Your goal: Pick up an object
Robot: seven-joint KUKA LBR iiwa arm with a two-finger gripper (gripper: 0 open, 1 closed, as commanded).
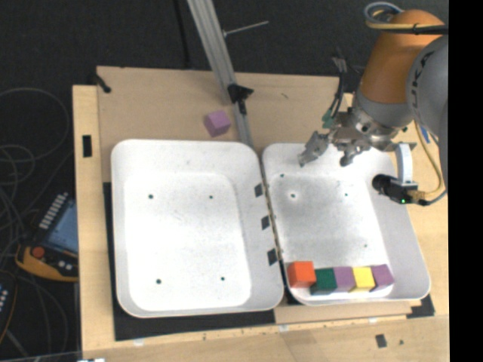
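1. The hand (330, 154) hovers spread wide, holding nothing, over the right bin's (400, 225) far edge.
2. Orange (302, 272), green (325, 280), purple (344, 277), yellow (364, 278) and purple (382, 275) blocks line its near wall, well apart from the hand.
3. Another purple block (217, 123) sits on the tabletop (151, 104) beyond the left bin (189, 225).

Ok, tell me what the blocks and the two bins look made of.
Row of blocks: probably painted wood or hard foam; flat, matte colours, sharp edges, no glare. The purple block on the bench looks alike. Left bin and right bin: likely moulded plastic; white, smooth, rounded corners, faintly speckled floor.
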